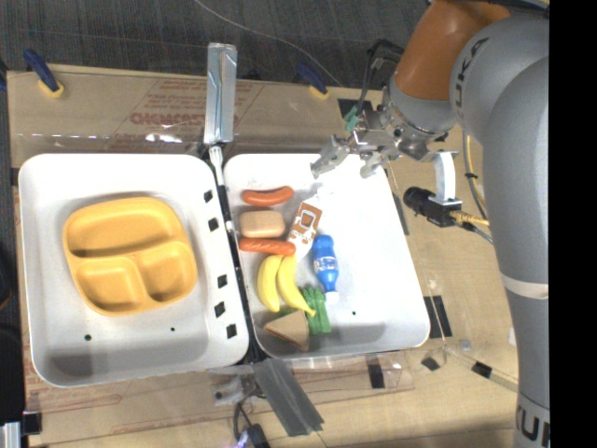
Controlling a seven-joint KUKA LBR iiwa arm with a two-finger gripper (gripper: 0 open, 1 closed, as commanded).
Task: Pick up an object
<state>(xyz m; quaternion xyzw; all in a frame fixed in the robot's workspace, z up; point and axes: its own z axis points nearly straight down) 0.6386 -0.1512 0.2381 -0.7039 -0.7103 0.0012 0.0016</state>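
Hovering over the right bin [396, 278] with its spread fingers holding nothing, the gripper [350, 160] has yet to grasp any object, hot dog [268, 195] included.

Toy food is piled at frame centre: 2 sausages [269, 195], bun [261, 223], bananas [281, 284], blue bottle [324, 262].

tray [131, 250] in left bin [42, 278], food pieces [284, 259] in right bin [382, 259]
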